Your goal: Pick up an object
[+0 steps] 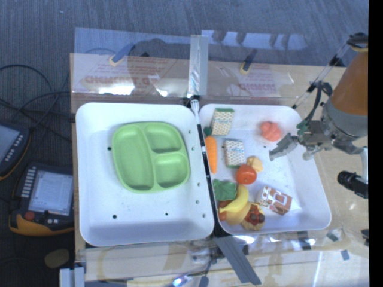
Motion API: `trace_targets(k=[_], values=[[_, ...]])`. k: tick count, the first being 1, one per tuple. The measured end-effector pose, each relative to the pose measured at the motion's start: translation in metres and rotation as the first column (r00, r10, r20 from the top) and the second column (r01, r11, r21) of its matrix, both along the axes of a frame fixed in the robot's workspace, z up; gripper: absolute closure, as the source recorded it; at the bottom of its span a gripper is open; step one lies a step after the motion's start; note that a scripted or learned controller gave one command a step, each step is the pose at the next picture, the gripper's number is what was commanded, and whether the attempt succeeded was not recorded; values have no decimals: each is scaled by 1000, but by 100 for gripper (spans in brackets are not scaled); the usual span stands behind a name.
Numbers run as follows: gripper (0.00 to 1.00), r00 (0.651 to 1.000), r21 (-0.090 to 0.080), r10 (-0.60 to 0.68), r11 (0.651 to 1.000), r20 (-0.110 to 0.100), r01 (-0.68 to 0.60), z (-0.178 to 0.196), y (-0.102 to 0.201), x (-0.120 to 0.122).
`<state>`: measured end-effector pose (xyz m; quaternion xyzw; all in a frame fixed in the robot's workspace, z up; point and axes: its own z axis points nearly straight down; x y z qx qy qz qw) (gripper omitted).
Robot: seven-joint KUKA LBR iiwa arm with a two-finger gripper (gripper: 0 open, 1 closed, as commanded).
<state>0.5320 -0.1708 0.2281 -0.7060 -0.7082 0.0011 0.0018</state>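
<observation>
Jaws (pixel 293 144) sit over the right bin (pixel 311 187), near its 3 o'clock side, and I cannot tell how wide they are. Nothing can be seen held in them. One grey finger (pixel 280 149) points toward 8 o'clock, above the bare white floor of the bin. The grey arm (pixel 350 109) comes in from 3 o'clock, with its orange band (pixel 353 85) higher up.

Toy food lies in the right bin. A pink ball (pixel 271 130) sits just beside the finger, toward 11 o'clock. A red tomato (pixel 246 174) is near the middle of the bin. An orange carrot (pixel 210 153) lies along the 9 o'clock wall. Two little boxes with check patterns lie near it, one (pixel 222 122) at 12 o'clock in the bin and one (pixel 234 152) lower down. Their writing is too small to read. A yellow banana (pixel 236 206) touches a green leafy piece (pixel 225 189) at 7 o'clock. A small brown and white carton (pixel 274 200) lies at 5 o'clock, and its label cannot be read.

The left bin (pixel 96 220) holds a green plate (pixel 151 155) with three parts. Red writing on the bench (pixel 102 79) at 12 o'clock is too blurry to read.
</observation>
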Motion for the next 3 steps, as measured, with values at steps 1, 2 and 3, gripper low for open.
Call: trace_targets(k=[1, 2, 3], values=[[0, 970, -4, 243, 970, 12, -243, -139, 33, -21], [0, 993, -6, 120, 993, 17, -120, -139, 69, 43], [0, 980, -8, 197, 980, 18, -197, -141, 56, 123]])
